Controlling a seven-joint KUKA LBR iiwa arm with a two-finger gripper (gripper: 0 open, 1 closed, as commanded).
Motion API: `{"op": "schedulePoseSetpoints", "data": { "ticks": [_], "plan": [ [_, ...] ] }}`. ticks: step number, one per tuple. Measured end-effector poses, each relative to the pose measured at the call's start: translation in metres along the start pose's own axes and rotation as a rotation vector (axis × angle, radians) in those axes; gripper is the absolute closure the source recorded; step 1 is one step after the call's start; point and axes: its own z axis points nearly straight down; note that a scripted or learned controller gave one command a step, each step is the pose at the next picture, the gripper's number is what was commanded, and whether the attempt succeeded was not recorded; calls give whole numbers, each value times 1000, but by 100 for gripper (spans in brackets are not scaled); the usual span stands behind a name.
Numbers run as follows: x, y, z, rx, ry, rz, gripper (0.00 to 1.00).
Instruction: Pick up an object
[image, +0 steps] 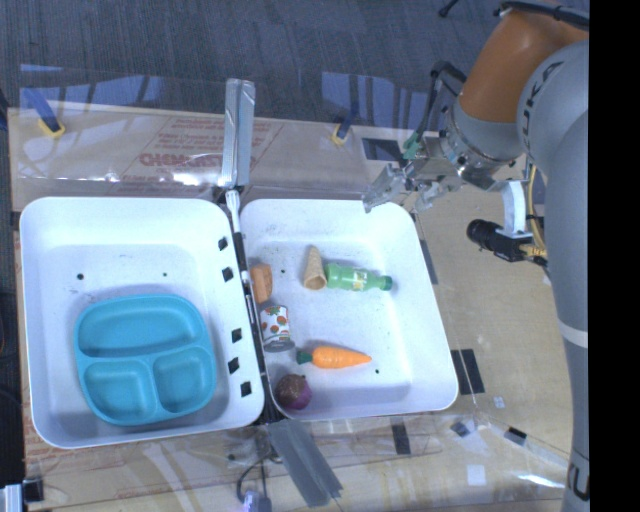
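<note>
Two shallow white bins sit side by side on a bench — the left bin (50, 260) holds a blue divided tray (146, 357) with three compartments, lying toward its front. The right bin (420, 330) adjoins it along a shared middle edge. Clear plastic sheeting (150, 150) with red printing lies behind them.

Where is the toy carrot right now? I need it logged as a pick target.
In the camera view, the toy carrot lies in the right bin, near its front, between the small can and the purple onion-like piece.
</note>
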Motion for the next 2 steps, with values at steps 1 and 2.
{"op": "schedulePoseSetpoints", "data": {
  "ticks": [1,2],
  "plan": [
    [11,-1,176,-1,0,177,0],
    [26,-50,176,0,1,117,0]
  ]
}}
